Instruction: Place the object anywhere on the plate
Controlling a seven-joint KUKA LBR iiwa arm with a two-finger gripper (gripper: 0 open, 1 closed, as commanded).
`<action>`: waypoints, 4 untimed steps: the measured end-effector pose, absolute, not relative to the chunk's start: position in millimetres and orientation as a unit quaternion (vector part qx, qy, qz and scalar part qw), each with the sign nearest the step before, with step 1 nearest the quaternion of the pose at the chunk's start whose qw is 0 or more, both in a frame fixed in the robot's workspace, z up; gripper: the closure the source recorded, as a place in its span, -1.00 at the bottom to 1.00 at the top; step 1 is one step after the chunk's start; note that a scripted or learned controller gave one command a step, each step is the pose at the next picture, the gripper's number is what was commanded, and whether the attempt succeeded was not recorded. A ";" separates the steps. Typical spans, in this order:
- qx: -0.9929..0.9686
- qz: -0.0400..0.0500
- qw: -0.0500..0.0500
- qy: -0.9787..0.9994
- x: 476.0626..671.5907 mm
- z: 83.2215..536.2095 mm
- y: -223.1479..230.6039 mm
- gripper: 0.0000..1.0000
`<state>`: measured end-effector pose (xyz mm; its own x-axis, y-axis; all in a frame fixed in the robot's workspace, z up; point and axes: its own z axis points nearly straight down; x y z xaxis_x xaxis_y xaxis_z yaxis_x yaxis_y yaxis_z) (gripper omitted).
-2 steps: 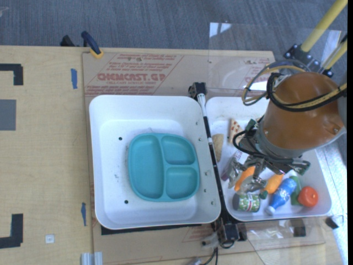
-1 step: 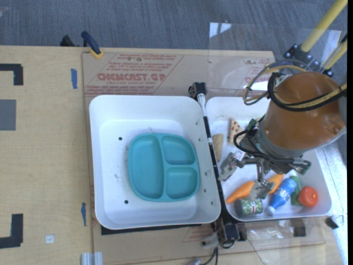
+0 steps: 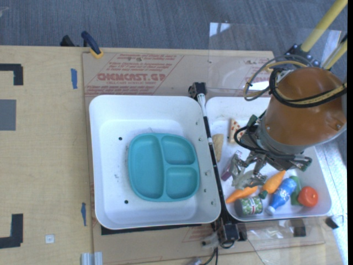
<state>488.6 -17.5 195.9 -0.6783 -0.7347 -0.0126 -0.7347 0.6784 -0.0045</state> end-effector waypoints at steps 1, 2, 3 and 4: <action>-0.384 0.001 0.004 0.923 485.3 196.8 40.2 1.00; -0.336 0.002 0.003 0.942 502.1 166.5 105.5 1.00; -0.334 0.001 0.004 0.942 502.9 167.5 103.5 -1.00; -0.336 0.002 0.009 0.942 505.1 178.7 106.7 1.00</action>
<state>505.1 106.7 178.7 -0.7743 -0.6326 -0.0181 -0.6326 0.7744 -0.0026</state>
